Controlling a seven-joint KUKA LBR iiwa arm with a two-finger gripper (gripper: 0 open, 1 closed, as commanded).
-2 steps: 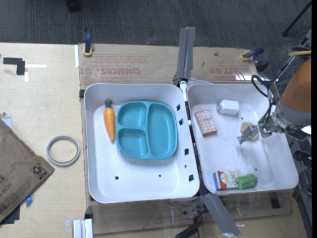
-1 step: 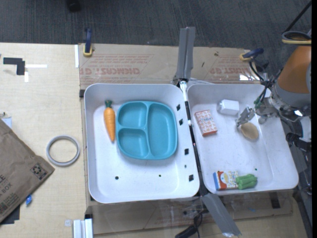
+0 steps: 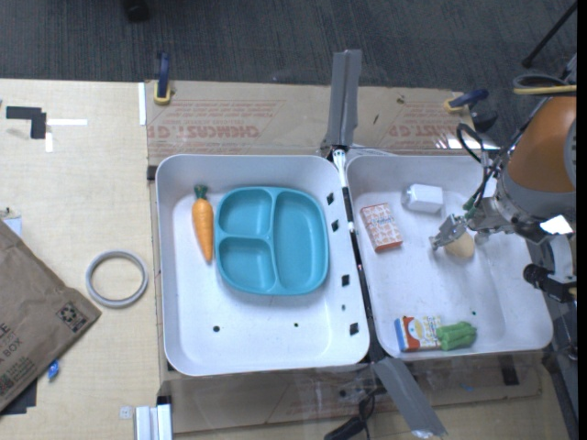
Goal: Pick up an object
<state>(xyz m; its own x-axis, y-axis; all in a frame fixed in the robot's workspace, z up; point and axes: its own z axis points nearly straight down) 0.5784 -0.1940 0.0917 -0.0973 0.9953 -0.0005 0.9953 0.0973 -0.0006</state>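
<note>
Down in the right bin (image 3: 514, 333), gripper (image 3: 450, 235) against a pale roundish lump (image 3: 461, 247), perhaps touching; finger gap not readable. Nearby: white block (image 3: 424, 197), small box (image 3: 381, 226), carton (image 3: 420, 332), green toy (image 3: 456, 335).

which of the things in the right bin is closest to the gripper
The small tan rounded object, right beside the gripper. The white block, red patterned box and green item all lie clearly farther off in the right bin.
</note>
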